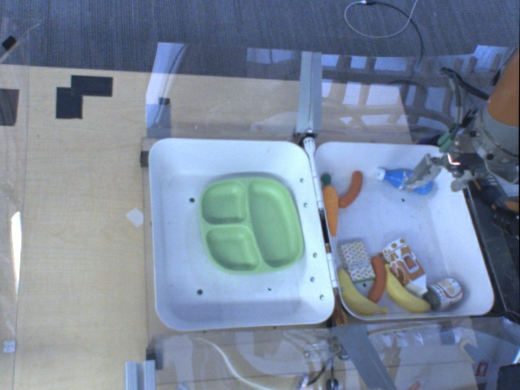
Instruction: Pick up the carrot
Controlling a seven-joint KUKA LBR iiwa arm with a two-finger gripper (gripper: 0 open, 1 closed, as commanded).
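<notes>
above the right bin's [479, 242] far edge, open claw [443, 173], nothing gripped, carrot [331, 210] well apart

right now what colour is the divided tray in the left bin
Light green tray, seen clearly in the camera view.

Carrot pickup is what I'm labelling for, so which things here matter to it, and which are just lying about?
Matter to it:
carrot, by the right bin's left wall
claw, above the right bin's far side
right bin

Lying about:
green tray in the left bin
bananas
sausages
blue tube
can
</notes>
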